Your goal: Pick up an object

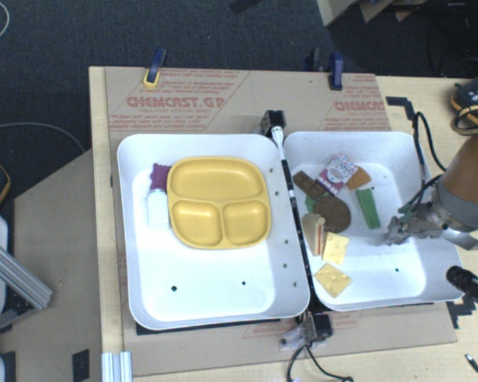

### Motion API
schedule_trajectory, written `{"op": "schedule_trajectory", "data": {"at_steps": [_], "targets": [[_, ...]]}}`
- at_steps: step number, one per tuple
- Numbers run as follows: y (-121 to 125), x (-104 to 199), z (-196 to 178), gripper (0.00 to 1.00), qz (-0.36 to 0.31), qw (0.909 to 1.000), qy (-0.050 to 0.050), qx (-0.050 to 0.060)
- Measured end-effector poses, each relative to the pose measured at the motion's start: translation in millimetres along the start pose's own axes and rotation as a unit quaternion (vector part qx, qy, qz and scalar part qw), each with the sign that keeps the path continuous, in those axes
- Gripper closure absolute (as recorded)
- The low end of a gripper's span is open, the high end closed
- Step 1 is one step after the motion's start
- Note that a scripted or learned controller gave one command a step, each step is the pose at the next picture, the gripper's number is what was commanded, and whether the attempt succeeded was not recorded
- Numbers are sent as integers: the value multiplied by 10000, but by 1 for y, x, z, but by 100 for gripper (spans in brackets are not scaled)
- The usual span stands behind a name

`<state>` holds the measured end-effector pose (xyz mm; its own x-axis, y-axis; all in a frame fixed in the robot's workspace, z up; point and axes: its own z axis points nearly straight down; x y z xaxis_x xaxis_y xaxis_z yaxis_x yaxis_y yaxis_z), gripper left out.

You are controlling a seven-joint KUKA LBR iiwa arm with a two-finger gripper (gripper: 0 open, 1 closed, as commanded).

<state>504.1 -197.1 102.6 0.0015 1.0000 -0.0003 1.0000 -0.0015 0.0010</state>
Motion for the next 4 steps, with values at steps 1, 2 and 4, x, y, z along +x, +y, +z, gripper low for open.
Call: {"op": "schedule_trajectory", "data": {"at_steps": [1,2,4], "targets": [[-6,-3,-61,100,-7,10000,-17,-28],[0,-5,-105,100,-13,10000,-17,-30],[21,40,-116,100,-32,10000,-5,-8]]}}
